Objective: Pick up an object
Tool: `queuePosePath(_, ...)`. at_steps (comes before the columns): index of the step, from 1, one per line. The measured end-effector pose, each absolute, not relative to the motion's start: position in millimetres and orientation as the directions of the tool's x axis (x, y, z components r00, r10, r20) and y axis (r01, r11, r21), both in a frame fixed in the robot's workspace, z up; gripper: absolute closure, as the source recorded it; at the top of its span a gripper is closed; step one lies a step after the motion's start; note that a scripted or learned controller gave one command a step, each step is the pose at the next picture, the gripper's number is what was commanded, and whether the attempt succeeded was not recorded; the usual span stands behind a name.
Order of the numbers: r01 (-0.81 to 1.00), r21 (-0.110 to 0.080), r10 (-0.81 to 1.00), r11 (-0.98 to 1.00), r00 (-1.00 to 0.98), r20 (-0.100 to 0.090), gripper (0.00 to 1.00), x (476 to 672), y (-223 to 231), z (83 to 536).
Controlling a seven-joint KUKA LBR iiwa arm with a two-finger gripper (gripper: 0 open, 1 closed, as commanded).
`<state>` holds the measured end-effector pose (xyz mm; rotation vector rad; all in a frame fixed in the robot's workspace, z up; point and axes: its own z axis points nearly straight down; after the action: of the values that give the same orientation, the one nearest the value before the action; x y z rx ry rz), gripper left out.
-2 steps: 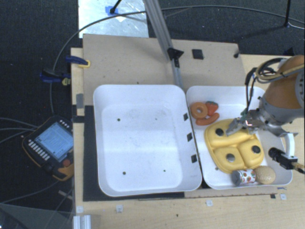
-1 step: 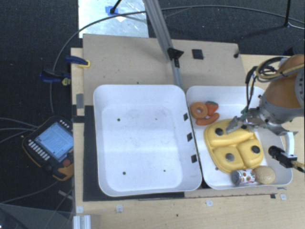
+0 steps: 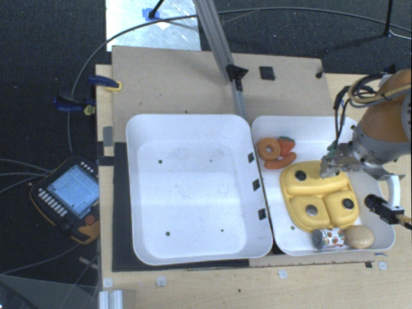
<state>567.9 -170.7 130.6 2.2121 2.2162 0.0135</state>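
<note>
Gripper (image 3: 331, 166) sits low in the right bin (image 3: 309, 126), touching the upper edge of the yellow moulded piece (image 3: 318, 198); its grip cannot be made out. Left of it lie an orange ring (image 3: 268, 149) and carrot-like piece (image 3: 281, 162). Below it, a small can (image 3: 328, 238) and a tan lump (image 3: 359, 237).

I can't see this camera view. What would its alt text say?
A grey robot arm reaches from the right, its hand low over a yellow moulded toy in the right bin, beside an orange ring, a small can and a tan lump. A left bin sits alongside.
</note>
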Motion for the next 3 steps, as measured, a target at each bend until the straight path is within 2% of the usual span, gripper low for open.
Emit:
queuePosePath(1,1.000,0.008,1.000,0.005,-0.005,-0.002,1.00,564.3,-168,193)
queuePosePath(3,1.000,0.006,1.000,0.006,-0.006,-0.001,1.00,567.3,-169,271)
